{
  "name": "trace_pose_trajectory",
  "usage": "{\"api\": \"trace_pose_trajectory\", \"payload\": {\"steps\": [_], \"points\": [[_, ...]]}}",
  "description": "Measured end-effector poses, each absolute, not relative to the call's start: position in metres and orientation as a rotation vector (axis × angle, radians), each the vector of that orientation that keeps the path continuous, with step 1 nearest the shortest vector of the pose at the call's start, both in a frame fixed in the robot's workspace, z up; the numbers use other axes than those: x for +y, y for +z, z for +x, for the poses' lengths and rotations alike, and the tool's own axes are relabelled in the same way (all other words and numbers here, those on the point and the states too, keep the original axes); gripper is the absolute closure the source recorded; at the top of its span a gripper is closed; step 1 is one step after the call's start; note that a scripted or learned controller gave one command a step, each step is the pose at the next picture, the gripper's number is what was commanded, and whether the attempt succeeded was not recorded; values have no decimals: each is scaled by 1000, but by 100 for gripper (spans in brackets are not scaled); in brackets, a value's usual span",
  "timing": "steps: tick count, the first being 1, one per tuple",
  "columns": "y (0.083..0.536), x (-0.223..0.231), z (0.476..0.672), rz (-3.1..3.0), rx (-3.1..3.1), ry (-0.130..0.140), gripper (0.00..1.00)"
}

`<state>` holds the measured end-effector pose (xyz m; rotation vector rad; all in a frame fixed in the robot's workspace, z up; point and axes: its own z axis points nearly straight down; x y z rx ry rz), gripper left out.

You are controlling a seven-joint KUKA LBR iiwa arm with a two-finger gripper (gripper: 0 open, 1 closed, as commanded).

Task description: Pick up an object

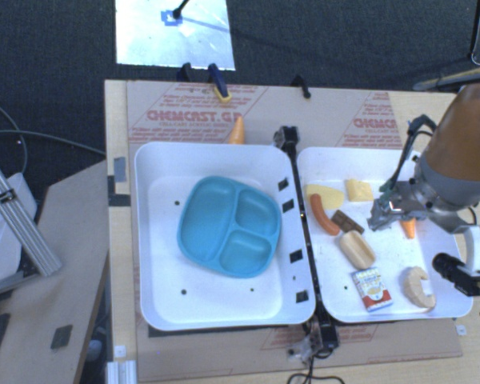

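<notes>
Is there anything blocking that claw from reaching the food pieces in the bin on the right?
Nothing visible does. The gripper hangs over the right bin, with the bread roll, sausage and cheese slices lying uncovered beside and below it. A small orange piece lies close by.

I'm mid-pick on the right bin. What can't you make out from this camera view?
- Gripper: too small and blurred to tell how its fingers stand.
- Carrot: partly hidden behind the gripper; contact unclear.
- Carton: label too small to read.
- Arm: cut off by the right edge.
</notes>
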<state>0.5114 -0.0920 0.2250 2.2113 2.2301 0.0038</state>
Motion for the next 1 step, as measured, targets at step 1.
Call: {"api": "trace_pose_trajectory", "payload": {"steps": [1], "points": [[252, -56, 486, 2212, 2229, 5, 100]]}}
